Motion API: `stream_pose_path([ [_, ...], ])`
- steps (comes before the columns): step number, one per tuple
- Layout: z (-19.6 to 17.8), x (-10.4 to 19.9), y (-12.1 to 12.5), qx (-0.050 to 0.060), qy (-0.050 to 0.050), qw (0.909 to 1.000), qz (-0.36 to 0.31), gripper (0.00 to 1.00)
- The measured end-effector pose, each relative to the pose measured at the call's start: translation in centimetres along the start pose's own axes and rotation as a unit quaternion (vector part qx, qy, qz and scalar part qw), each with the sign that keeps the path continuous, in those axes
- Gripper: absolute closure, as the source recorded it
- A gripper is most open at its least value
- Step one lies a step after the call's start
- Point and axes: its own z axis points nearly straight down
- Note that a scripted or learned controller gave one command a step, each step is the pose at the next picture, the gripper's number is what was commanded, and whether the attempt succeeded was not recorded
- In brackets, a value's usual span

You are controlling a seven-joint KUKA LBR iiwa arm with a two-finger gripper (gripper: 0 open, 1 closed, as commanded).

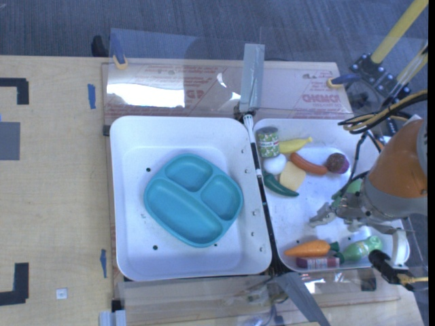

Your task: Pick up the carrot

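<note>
Carrot [307,248] at right bin's [302,202] front edge, gripper [325,215] spread just above it

Not much here can actually be read. The cardboard panel [204,87] standing behind the two bins carries red print under clear plastic film, but glare and the slant wash it out. On its right end, behind the right bin, a red word in capitals [319,98] looks upside down; the letters are too blurred to spell with any confidence. A smaller red mark [309,77] sits just above it, equally unreadable. The small green can [268,142] in the right bin has a patterned label, too small to make out. A bottle [319,263] lying at that bin's front edge shows a reddish label, also illegible.
</note>
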Motion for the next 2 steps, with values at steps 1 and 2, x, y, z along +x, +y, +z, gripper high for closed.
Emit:
stream_pose_path([
  [1, 0.0, 5.1, -0.6, -0.002, 0.0, 0.9973, -0.073, 0.0],
  [2, -3.2, 4.0, -0.6, 0.0, 0.0, 0.9983, -0.058, 0.0],
])
